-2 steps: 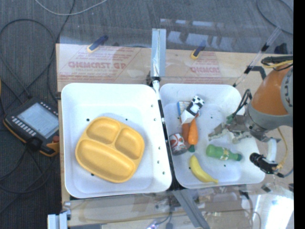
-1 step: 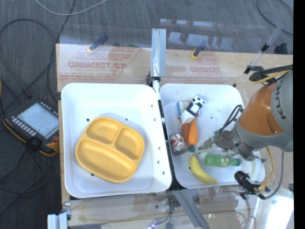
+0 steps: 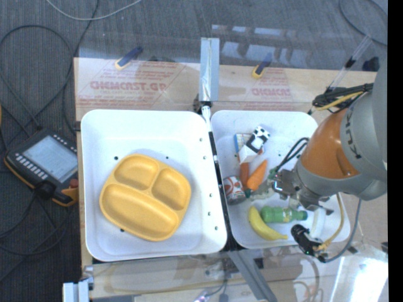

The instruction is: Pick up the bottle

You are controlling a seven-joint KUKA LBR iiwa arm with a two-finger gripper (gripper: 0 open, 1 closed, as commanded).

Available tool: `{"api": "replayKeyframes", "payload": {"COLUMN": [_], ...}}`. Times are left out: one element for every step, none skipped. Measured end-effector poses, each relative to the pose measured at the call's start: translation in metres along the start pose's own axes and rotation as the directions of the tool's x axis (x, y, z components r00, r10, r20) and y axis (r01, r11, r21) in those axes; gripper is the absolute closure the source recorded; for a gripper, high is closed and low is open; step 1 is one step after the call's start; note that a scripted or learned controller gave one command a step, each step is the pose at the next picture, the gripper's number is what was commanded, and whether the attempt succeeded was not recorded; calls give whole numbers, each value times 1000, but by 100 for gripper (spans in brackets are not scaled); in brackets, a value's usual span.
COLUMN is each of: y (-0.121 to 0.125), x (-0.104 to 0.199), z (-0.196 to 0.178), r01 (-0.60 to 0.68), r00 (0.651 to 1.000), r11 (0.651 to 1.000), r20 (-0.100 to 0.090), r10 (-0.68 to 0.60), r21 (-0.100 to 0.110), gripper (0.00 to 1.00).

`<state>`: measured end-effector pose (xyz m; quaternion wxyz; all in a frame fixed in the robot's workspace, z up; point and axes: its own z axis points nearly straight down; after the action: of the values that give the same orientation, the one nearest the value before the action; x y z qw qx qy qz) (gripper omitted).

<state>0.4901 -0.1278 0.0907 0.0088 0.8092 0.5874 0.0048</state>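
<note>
The arm point(image 3: 343, 150) is stretched over the right bin point(image 3: 296, 121). The green bottle point(image 3: 282, 216) is seen lying beside the banana point(image 3: 263, 226), just under the claw point(image 3: 296, 201), whose grip cannot be told.

- Dark grey carpeted floor point(image 3: 157, 17) fills the upper frame, crossed by loose cables point(image 3: 69, 8).
- A handheld control pendant point(image 3: 44, 162) lies at left.
- Wooden bench point(image 3: 157, 83).

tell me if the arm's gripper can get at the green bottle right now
Probably yes. The green bottle lies flat in the right bin with its top side bare, the gripper right above it. The banana touching its near side could crowd a finger.
</note>
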Motion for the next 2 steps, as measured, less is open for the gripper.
{"api": "replayKeyframes", "payload": {"y": [12, 12], "x": [-57, -54], "z": [-15, -23], "r01": [292, 295], "r00": [956, 955], "r11": [956, 955], "r20": [-8, -13], "r10": [-292, -295], "r21": [20, 22], "gripper": [0, 100]}}
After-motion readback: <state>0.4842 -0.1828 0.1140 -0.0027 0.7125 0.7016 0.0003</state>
